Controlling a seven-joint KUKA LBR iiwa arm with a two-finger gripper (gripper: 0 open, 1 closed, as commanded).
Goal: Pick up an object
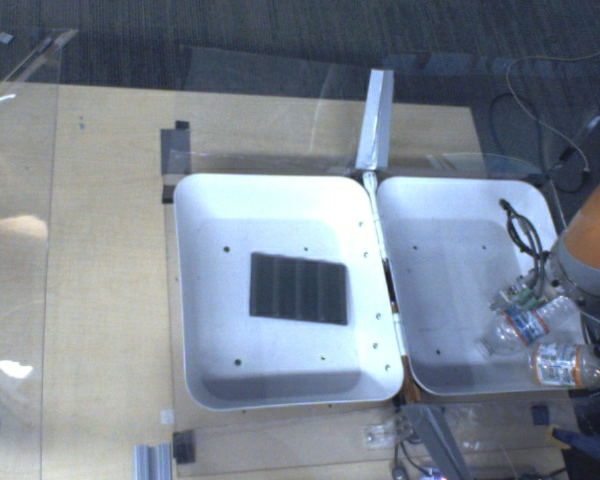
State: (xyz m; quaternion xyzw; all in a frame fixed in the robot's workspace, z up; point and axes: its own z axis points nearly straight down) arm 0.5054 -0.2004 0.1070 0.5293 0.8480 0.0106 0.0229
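1. Step in hand — the reach-down phase of a pick, by my reading. The arm (592, 236) comes in over the right bin (435, 268), its wrist low at that bin's right side.
2. Gripper (525, 303) sits in clutter of cables and clear plastic; cannot tell how it is set.
3. Candidate object: clear plastic bottle (565, 366) with orange cap, lying on its side near the right bin's lower right corner — just beside the gripper, nothing visibly held.
4. Left of the right bin, the left bin (210, 268) carries a dark ribbed mat (299, 289).
5. Next move calls for a confirmed closure on the bottle, then lift.
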